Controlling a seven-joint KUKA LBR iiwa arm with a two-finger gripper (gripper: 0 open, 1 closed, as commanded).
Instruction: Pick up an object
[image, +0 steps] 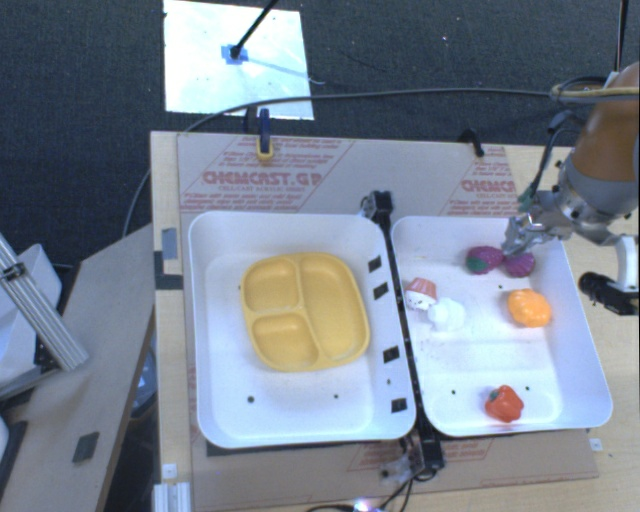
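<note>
Bright, even overhead light; both white bins nearly blown out, esp. the floors. Shadows soft & short, just under the yellow plate rim & toys. Glare on the shiny sheet above the bins. Overall soft focus, low res; arm right of the bins slightly blurred.

Two smooth white plastic bins sit on a matt brown board, one holding a glossy yellow plastic plate, the other shiny plastic toys including a red pepper, beside rough dark carpet.
</note>
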